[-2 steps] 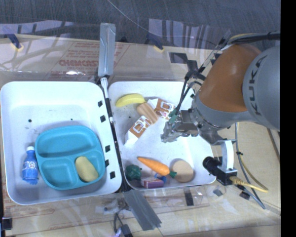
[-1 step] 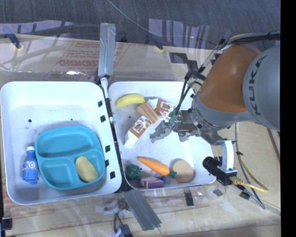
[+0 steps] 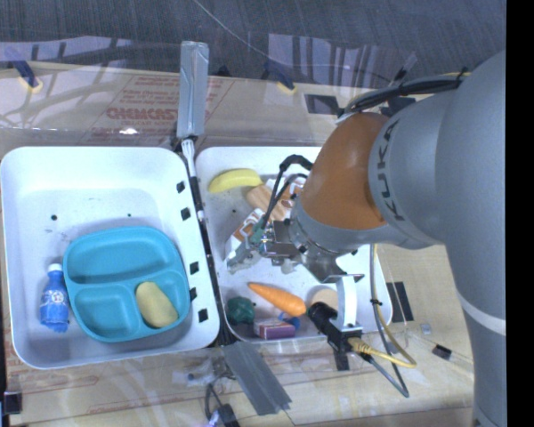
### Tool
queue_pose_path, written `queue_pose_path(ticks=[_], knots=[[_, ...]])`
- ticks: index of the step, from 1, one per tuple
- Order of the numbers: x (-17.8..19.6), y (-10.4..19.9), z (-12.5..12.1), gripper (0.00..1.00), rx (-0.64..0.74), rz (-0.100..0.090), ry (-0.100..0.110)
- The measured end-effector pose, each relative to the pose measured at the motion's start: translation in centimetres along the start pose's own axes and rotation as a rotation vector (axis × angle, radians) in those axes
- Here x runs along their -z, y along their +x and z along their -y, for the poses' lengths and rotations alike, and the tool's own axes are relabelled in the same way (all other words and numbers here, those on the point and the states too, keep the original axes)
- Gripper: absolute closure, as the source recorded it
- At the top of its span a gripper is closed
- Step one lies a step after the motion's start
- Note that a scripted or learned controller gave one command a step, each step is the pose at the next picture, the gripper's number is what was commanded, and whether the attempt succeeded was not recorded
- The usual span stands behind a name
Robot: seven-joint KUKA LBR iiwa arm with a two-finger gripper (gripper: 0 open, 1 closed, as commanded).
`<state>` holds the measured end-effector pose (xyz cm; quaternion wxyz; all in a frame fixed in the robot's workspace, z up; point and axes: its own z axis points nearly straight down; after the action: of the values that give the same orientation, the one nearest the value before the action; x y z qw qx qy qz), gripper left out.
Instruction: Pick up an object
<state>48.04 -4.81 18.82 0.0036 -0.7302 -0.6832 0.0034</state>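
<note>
- Objects fill the right bin (image 3: 215,238): banana (image 3: 234,181) at 11 o'clock, carrot (image 3: 279,298) at 6, purple block (image 3: 275,329) below it.
- End effector (image 3: 258,243) hangs low at that bin's centre; how far it is open, I cannot tell.
- Left bin (image 3: 18,238) holds 1 blue tray (image 3: 116,265) carrying a potato (image 3: 157,303), with a bottle (image 3: 54,299) at its 9 o'clock.

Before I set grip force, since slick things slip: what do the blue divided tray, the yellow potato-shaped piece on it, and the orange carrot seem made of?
Blue divided tray: looks like moulded plastic, with a smooth satin surface and soft highlights along its ridges. Yellow potato-shaped piece: probably plastic toy food, uniform in colour with a slight sheen. Orange carrot: likely plastic or rubber, evenly coloured and smooth; which one is unclear.
</note>
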Motion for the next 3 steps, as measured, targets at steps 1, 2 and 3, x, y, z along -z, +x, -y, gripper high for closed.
queue_pose_path(ticks=[1,2,3], knots=[[-1.3,-5.6,-1.3,0.0,0.117,0.001,-0.007],[-9.7,-8.1,-0.3,0.0,0.213,-0.001,-0.008],[-8.7,-8.1,-0.3,1.0,0.218,0.0,-0.008]])
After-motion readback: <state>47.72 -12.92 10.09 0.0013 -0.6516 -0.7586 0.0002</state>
